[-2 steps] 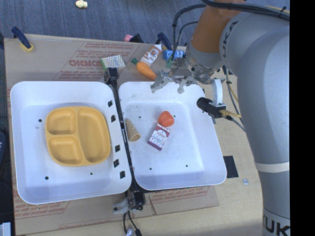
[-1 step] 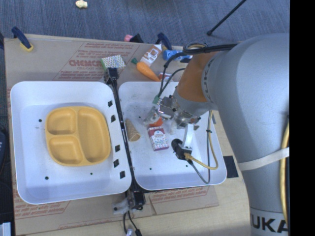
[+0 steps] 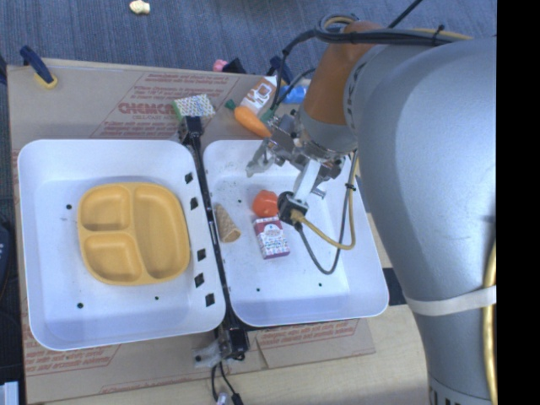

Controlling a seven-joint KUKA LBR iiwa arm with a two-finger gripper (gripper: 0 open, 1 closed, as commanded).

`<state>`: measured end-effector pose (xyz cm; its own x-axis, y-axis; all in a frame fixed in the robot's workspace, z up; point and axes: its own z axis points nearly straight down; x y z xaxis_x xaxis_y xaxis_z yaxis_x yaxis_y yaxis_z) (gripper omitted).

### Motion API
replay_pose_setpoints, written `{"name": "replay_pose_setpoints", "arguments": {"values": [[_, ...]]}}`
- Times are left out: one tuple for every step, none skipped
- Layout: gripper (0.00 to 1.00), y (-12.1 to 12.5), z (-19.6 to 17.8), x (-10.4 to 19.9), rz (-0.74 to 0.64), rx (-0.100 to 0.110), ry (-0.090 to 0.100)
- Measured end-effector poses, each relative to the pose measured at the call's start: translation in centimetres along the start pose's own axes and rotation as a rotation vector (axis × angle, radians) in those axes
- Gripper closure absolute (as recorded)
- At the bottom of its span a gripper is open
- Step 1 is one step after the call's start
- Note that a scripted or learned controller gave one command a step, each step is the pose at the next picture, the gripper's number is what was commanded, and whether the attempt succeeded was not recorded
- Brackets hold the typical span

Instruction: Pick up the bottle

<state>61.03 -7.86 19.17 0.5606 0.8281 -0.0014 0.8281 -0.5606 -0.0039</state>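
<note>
The two-finger gripper (image 3: 272,154), whose hold I cannot tell, hangs near the small orange plastic bottle (image 3: 265,202) beside the red-and-white carton (image 3: 272,238), which it may nudge instead.

Yellow tray (image 3: 133,230), white bins (image 3: 34,226), orange-capped bottle (image 3: 269,226)

Robot arm (image 3: 439,159): bulky, smooth light-grey casing, rounded like large drum. Orange band (image 3: 333,74) rings arm above wrist. Black cables (image 3: 380,34) run across top of band, one thin black line trailing toward far right. Gripper (image 3: 283,171): bare metal parts, silver brackets, dark fittings. Yellowish hose (image 3: 325,239) loops from gripper's near side. Pale strap (image 3: 451,300) crosses lower casing.
</note>
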Motion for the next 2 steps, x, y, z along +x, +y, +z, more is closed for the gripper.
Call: {"name": "replay_pose_setpoints", "arguments": {"values": [[1.00,0.0,-1.0,0.1,-0.008,0.004,0.000],[1.00,-6.9,0.0,-3.3,0.267,0.004,-0.002]]}}
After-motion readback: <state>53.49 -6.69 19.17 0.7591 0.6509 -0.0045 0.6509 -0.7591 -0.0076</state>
